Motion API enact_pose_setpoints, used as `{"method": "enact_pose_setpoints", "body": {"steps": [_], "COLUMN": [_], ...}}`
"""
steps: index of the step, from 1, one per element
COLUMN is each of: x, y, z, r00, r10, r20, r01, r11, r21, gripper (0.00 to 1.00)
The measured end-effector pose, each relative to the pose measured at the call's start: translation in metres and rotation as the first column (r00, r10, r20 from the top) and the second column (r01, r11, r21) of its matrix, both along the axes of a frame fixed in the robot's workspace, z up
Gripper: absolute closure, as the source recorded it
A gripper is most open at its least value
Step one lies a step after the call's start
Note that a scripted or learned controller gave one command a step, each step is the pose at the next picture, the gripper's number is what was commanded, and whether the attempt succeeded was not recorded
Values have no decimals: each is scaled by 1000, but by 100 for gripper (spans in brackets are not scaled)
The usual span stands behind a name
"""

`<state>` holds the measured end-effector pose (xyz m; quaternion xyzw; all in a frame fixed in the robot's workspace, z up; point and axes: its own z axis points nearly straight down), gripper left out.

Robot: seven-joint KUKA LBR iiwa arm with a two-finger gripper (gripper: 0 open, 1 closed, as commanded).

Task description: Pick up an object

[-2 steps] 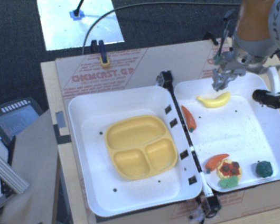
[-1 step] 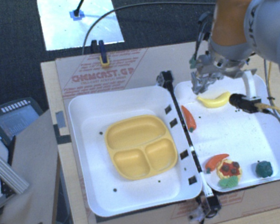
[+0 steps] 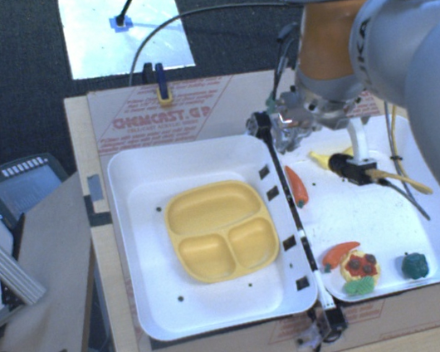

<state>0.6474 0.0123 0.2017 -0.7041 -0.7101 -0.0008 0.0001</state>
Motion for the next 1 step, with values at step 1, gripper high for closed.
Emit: {"method": "enact_pose_setpoints", "body": {"steps": [1], "x": [8], "y": [57], "z": [15], "r00": [1000], "r10": [2], "r20": [3], "r01": [-2], "r11": [1000], "r21": [1], "gripper": [100]}}
